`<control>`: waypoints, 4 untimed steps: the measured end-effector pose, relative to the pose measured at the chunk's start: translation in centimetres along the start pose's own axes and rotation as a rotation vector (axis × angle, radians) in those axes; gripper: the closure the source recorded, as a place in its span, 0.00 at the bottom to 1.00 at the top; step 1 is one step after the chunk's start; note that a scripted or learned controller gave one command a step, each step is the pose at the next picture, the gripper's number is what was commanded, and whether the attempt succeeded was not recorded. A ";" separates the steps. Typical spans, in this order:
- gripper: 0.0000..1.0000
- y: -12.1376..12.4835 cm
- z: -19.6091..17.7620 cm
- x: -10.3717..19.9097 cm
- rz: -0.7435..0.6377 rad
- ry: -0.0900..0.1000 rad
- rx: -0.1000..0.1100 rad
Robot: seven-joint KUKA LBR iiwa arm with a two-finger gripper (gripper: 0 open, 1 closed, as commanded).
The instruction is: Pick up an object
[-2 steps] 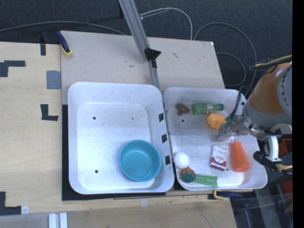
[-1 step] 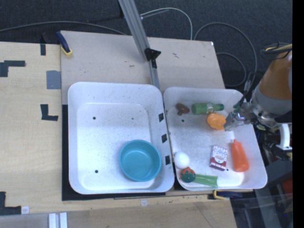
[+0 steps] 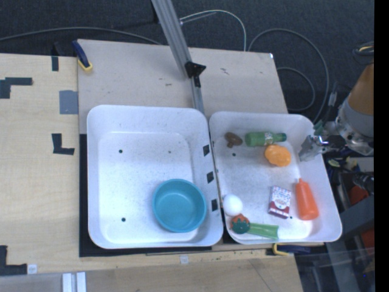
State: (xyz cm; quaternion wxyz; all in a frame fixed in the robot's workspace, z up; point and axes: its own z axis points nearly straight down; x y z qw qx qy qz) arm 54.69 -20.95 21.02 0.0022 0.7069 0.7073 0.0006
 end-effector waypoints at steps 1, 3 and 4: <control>1.00 0.0 -4.3 0.2 -0.002 0.001 0.000; 1.00 2.0 -2.7 9.0 -0.005 0.003 0.005; 1.00 3.8 -3.4 14.7 -0.007 0.004 0.004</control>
